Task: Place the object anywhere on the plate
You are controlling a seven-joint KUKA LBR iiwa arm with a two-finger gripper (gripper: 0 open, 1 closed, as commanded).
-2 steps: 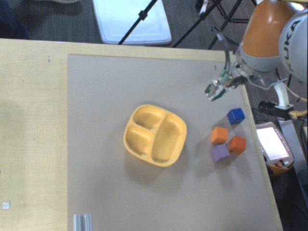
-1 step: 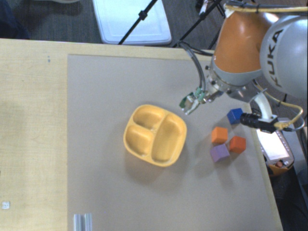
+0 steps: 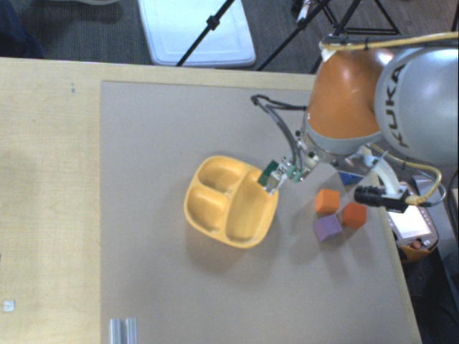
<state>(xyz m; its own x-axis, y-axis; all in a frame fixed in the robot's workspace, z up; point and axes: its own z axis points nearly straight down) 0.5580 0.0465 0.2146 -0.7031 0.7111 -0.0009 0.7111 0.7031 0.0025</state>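
Nearest the camera, low in the frame, lies the bare grey counter (image 3: 179,299). Above it, just left of centre, sits the yellow plate (image 3: 231,201), a rounded dish split into three compartments. To the lower right of centre three small blocks cluster together: a purple block (image 3: 328,227) lowest, a red-orange block (image 3: 353,215) touching it on the right, and an orange block (image 3: 327,201) just above. The jaws (image 3: 271,178) hang over the plate's upper right rim, well left of the blocks and apart from them. How far the jaws are parted cannot be told, and nothing can be made out between them. Behind, the arm (image 3: 373,92) fills the upper right, its orange band above the wrist. Farthest back, a white bin lid (image 3: 193,20) lies on the floor.
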